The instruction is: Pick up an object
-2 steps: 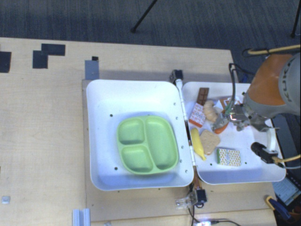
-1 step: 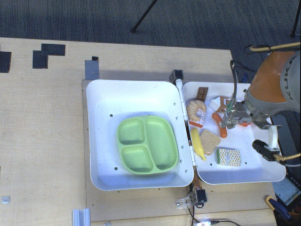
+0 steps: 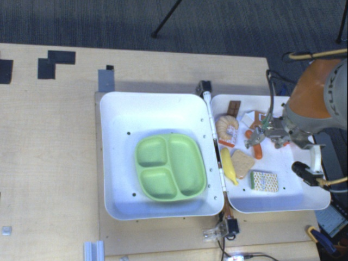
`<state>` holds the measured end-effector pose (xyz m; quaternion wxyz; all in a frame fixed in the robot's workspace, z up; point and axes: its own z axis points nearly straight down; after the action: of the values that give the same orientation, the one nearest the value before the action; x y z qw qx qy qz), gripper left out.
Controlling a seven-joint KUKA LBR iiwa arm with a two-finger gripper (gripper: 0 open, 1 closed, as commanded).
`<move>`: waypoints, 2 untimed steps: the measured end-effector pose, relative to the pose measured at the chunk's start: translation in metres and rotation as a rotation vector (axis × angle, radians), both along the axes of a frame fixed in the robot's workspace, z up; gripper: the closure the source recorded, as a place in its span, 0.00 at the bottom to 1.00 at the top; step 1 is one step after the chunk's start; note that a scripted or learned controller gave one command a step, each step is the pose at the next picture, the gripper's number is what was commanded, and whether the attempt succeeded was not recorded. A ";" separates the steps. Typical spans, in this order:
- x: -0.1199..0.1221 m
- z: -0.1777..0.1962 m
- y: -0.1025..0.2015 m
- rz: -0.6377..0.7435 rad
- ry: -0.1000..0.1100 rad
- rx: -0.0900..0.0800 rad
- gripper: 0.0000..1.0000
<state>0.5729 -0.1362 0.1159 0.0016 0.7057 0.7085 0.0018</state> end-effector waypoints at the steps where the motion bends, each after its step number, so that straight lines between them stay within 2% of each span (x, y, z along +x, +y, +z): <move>1: 0.001 0.011 0.001 0.001 -0.003 0.000 1.00; 2: 0.001 0.011 0.001 0.002 -0.003 0.000 0.00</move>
<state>0.5741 -0.1355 0.1266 0.0025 0.7051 0.7091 0.0029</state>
